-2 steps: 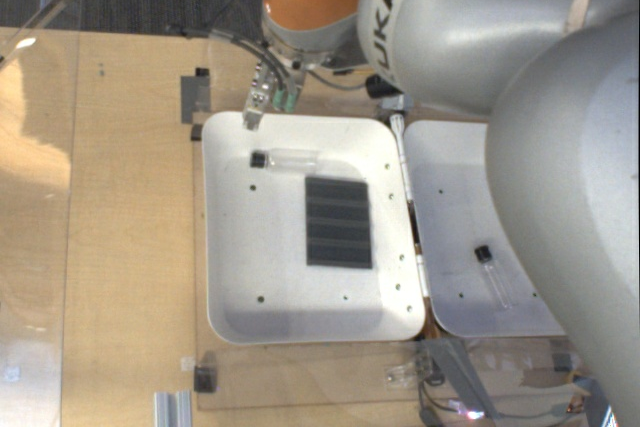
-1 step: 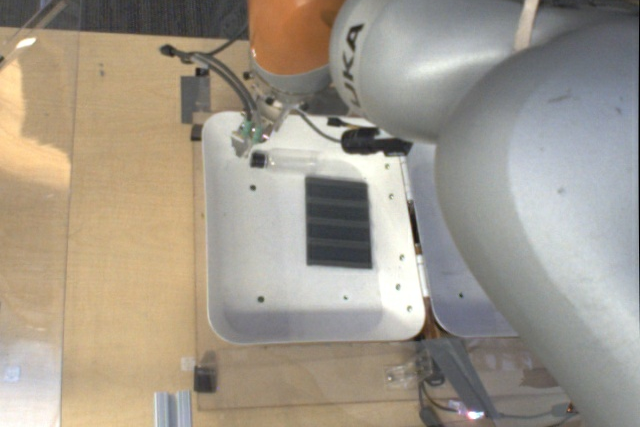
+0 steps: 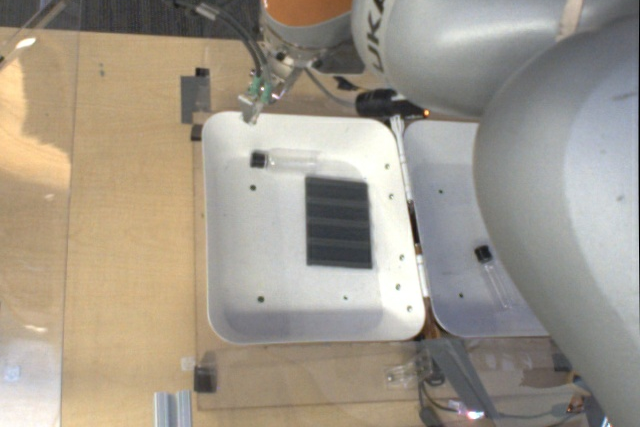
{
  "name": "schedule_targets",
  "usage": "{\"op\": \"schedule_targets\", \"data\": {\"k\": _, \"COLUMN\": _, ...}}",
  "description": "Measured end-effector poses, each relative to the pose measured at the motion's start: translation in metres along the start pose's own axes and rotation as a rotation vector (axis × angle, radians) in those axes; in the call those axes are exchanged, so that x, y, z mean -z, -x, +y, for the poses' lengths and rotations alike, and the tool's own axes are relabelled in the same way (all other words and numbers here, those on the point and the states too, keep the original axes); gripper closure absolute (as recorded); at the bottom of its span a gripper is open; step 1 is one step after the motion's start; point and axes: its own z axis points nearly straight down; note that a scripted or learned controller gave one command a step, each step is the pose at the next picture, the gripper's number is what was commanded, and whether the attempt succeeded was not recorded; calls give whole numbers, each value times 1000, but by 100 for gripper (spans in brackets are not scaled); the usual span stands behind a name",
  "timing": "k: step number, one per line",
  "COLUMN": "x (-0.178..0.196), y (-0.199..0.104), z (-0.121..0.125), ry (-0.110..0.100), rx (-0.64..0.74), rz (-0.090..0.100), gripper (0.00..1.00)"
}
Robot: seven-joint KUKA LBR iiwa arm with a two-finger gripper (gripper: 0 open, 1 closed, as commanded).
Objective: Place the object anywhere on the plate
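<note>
Presently the clear plastic tube with a black cap (image 3: 284,158) lies crosswise in the left white bin (image 3: 230,315), just below the gripper (image 3: 262,93), whose grasp I cannot tell.

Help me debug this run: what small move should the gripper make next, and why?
Probably shift the gripper a little further into the left bin, until it is above the tube. The gripper sits at that bin's corner, apart from the tube, and the tube lies beside the plate, not on it.
</note>
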Motion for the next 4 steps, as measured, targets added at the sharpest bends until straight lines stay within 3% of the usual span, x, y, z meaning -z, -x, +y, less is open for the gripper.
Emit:
{"op": "schedule_targets", "data": {"k": 1, "x": -141, "y": -6, "z": -5, "ry": -7, "rx": -154, "rz": 5, "gripper": 100}}
{"op": "schedule_targets", "data": {"k": 2, "x": -174, "y": -48, "z": -49, "ry": 6, "rx": -65, "rz": -4, "gripper": 100}}
{"op": "schedule_targets", "data": {"k": 3, "x": -56, "y": -63, "z": -40, "ry": 1, "rx": 407, "rz": 1, "gripper": 100}}
{"op": "schedule_targets", "data": {"k": 4, "x": -110, "y": -1, "z": -1, "ry": -2, "rx": 307, "rz": 4, "gripper": 100}}
